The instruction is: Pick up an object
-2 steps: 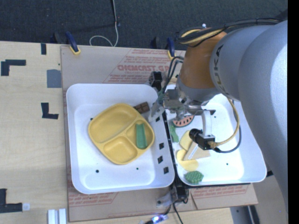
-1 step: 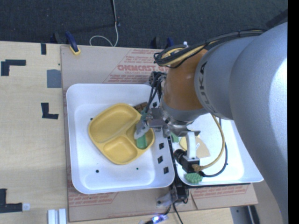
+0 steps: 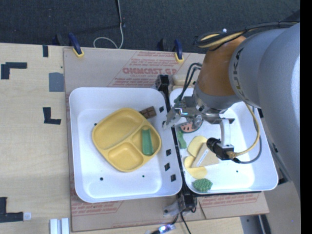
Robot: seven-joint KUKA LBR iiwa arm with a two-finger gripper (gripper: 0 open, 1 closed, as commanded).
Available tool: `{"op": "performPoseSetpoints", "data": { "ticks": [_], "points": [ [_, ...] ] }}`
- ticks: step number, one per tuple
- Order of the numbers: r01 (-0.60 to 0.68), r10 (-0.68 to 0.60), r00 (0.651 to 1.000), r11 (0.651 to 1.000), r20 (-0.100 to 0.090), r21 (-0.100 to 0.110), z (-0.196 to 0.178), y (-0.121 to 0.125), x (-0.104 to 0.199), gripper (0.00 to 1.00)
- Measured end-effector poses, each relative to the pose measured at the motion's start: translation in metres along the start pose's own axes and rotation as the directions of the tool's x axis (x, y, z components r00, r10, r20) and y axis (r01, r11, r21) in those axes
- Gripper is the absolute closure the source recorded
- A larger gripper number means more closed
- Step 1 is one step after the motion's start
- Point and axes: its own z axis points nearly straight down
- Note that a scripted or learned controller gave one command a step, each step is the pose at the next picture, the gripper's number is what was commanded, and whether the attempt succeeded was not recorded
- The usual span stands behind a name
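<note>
My gripper (image 3: 184, 117) hangs low over the left part of the right bin (image 3: 253, 177), just beside the wall shared by the two bins. Right beneath it lies a small round reddish object (image 3: 188, 127), partly hidden by the gripper. Below that are a thin green piece (image 3: 181, 140), pale yellow pieces (image 3: 196, 145), a cream wedge (image 3: 207, 159) and a bumpy green item (image 3: 202, 184). In the left bin (image 3: 83, 179), a yellow divided plate (image 3: 117, 135) carries a green stick-shaped object (image 3: 146, 142).
A small brown block (image 3: 148, 112) rests at the plate's upper right edge. The bulky grey arm with its orange band (image 3: 219, 72) covers the upper half of the right bin. A black and yellow cable (image 3: 243, 152) loops over that bin's middle.
</note>
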Motion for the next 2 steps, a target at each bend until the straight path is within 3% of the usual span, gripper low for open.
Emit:
{"op": "performPoseSetpoints", "data": {
  "ticks": [1,2],
  "points": [
    [0.014,-0.014,1.000,1.000,-0.006,0.005,0.000,-0.016,0.077,0.00],
    [0.003,-0.003,1.000,1.000,-0.002,0.001,0.000,0.020,0.016,0.00]
  ]
}}
